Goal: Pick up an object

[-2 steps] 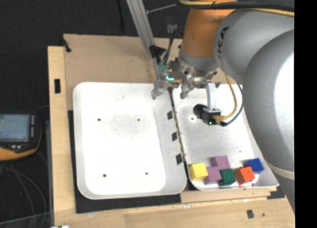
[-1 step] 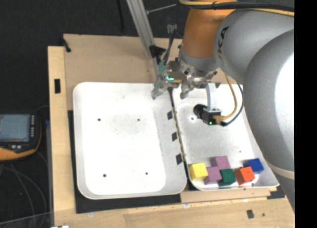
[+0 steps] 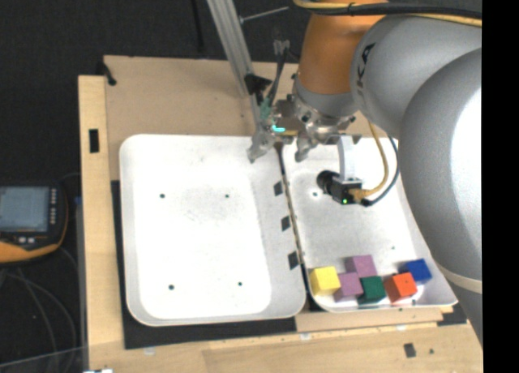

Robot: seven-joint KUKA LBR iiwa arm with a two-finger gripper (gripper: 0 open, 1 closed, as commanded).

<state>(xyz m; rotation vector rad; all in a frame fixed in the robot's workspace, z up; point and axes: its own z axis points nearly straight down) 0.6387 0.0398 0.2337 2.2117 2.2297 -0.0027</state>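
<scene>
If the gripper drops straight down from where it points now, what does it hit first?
Probably the raised rims where the two bins meet: the gripper hangs over the seam between the left white bin and the right white bin. Depth is unclear from this slanted view. The coloured blocks lie well off that line.

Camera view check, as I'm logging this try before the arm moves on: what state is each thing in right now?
Pincer: raised over the divide between the bins, far end, nothing between its fingers.
Yellow block: lying in the right bin, near corner.
Purple block: lying beside the yellow one.
Green block: lying against the near rim.
Orange block: lying beside the green.
Blue block: lying behind the orange.
</scene>
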